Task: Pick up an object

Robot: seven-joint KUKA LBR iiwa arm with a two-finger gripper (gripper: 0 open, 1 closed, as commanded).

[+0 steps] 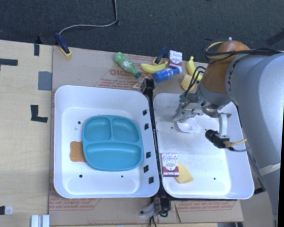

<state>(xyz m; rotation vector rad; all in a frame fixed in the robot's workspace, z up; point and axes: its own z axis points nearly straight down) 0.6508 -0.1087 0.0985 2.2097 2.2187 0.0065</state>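
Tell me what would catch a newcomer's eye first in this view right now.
The big blue divided plate in the left bin stands out, with an orange slab poking out from under its left edge. Then comes the grey arm reaching into the right bin, its gripper down over a white object near the back. A small carton and yellow wedge lie at that bin's front.
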